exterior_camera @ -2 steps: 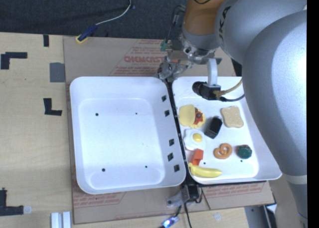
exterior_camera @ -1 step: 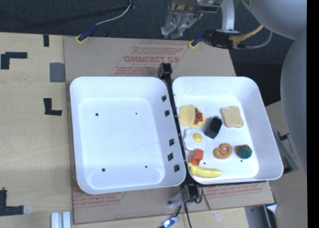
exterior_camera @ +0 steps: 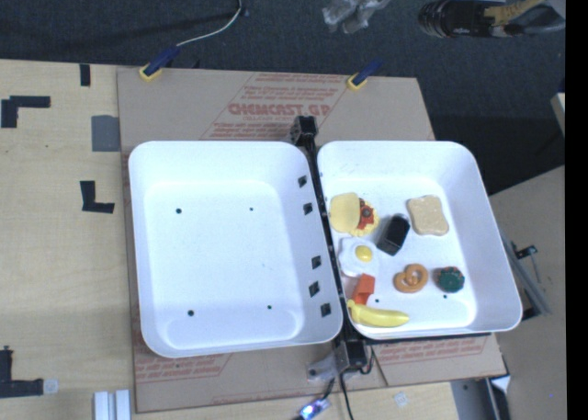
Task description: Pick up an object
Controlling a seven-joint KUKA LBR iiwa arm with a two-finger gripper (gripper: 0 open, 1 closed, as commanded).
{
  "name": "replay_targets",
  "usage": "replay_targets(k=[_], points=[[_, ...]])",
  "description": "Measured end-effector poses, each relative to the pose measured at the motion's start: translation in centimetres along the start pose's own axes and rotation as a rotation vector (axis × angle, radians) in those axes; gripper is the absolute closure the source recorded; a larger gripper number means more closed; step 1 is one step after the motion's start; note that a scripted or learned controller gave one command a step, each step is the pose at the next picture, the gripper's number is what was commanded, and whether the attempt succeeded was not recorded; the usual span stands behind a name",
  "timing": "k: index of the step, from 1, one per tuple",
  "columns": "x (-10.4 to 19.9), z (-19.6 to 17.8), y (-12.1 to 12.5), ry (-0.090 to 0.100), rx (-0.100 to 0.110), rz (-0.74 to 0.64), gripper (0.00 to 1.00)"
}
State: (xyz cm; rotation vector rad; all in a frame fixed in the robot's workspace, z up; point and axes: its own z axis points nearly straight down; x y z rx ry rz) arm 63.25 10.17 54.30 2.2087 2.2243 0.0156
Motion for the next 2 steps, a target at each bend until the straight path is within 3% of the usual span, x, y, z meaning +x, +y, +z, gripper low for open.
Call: replay_targets(k=[1, 2], points=[[-1.9, 0.8, -5.6, -0.003, 0.015, 0.004, 1.0], [-3.4, 0.7, -9.9, -0.003, 0.015, 0.004, 1.0]])
